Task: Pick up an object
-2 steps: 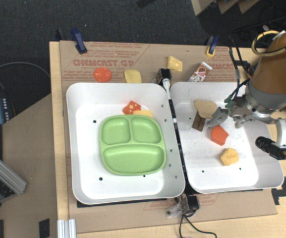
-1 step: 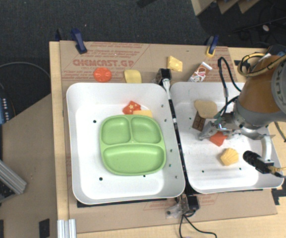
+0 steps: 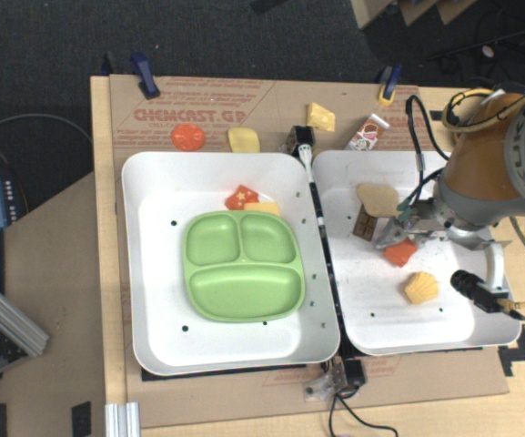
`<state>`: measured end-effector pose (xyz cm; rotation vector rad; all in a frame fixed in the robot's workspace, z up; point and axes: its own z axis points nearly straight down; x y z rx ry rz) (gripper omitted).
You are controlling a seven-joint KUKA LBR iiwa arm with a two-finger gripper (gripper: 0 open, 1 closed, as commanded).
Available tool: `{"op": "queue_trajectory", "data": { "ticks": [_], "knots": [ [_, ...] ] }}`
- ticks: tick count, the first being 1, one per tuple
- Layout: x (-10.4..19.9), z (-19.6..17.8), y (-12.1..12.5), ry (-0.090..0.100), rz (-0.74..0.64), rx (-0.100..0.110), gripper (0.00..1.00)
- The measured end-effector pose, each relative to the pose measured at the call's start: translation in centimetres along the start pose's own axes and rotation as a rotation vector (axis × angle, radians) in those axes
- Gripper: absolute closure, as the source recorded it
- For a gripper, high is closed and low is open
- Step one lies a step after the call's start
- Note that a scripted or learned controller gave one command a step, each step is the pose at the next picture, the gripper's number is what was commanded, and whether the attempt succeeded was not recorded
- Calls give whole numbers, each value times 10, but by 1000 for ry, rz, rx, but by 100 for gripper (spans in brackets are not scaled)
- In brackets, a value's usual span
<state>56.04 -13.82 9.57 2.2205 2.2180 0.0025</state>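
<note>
Red object (image 3: 400, 252) lies in the right bin (image 3: 371, 321), just below and touching the gripper (image 3: 396, 236); whether it is grasped I cannot tell. Seemingly unlifted; the pick-up remains.

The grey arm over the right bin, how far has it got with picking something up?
Done: the arm has reached into the right bin, its gripper low beside a red-orange piece and a brown block. In hand: nothing visibly lifted; its grip can't be made out. Left: grasping and raising a piece; a yellow item also lies in that bin.
</note>
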Motion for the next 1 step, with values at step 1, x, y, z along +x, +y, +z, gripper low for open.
{"op": "queue_trajectory", "data": {
  "ticks": [1],
  "knots": [
    [75, -93, -12, 1, -5, 0, 100]
  ]
}}
